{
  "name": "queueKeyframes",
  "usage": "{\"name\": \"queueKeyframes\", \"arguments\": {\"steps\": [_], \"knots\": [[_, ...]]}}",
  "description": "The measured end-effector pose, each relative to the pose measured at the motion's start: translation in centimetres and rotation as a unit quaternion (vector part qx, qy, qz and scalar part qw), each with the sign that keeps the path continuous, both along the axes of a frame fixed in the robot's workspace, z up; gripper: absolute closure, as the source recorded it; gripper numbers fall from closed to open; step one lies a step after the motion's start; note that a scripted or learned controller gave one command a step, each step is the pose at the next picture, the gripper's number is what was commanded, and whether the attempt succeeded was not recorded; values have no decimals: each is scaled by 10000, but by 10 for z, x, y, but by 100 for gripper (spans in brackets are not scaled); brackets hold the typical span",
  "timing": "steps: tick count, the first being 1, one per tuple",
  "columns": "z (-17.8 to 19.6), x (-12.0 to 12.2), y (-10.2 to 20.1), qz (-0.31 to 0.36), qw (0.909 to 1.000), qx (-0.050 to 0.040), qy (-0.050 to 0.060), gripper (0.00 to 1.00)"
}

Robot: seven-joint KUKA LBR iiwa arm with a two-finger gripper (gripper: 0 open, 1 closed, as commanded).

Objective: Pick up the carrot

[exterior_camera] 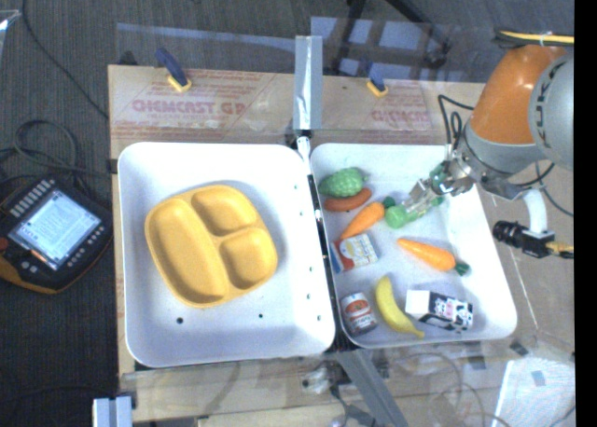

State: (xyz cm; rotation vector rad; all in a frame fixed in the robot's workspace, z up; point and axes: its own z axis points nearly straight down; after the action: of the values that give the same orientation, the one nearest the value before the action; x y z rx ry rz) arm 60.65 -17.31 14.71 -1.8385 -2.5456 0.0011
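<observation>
Hovering over the far part of the right bin (499, 271), the gripper (431, 190) points left toward a carrot (362, 220) lying just left of it, not between its jaws. Whether those jaws are apart or together cannot be told. Another carrot (429, 254) lies nearer, below the gripper.

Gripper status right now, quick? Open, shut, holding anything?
Gripper: cannot be told from this view. It sits low over the right bin, beside the carrot with the green top. No item shows in its grasp.
</observation>
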Motion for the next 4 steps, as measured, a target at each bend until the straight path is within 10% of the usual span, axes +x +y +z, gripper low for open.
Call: {"name": "queueKeyframes", "arguments": {"steps": [1, 3, 4], "knots": [[-57, 35, -27, -2212, 9752, -9, -75, 100], [-57, 55, -38, 982, 9951, -21, -55, 100], [-30, 63, -24, 2326, 9726, -13, -18, 100]]}}
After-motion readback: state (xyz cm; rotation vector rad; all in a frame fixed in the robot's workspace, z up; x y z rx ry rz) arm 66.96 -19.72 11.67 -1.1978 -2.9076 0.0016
